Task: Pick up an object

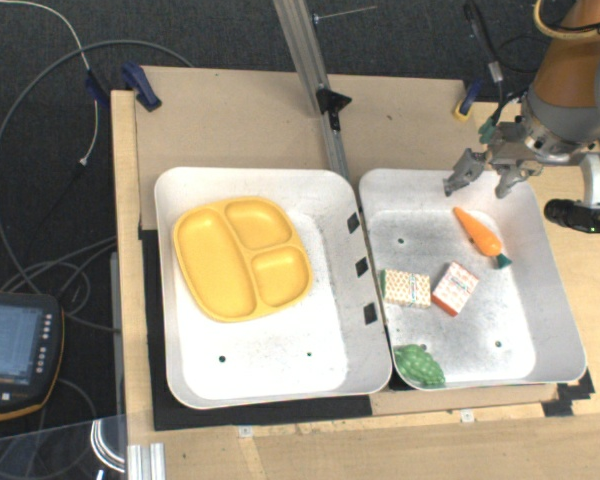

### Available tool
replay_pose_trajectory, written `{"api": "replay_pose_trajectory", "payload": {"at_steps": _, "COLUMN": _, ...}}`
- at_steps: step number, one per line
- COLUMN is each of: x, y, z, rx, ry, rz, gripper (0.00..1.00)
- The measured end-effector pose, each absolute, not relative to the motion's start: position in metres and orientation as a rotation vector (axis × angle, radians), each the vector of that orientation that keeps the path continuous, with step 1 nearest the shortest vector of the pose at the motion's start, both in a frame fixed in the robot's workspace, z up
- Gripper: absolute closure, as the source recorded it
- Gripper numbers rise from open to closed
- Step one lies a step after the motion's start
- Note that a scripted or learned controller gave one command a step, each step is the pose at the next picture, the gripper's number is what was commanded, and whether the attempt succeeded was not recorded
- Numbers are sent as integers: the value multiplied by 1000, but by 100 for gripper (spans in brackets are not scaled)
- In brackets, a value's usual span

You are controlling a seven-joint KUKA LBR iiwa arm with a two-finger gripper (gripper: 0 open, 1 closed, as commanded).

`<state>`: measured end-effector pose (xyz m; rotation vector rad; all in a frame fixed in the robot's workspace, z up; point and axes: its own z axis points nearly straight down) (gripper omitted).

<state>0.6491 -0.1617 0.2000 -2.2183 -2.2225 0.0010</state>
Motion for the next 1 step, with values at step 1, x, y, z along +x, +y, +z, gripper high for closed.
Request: {"api": "replay_pose_trajectory", "payload": {"at_steps": 1, "x": 649, "y": -162, "z": 200, "rx": -2219, "ry": -2223, "rz": 2, "gripper": 0}}
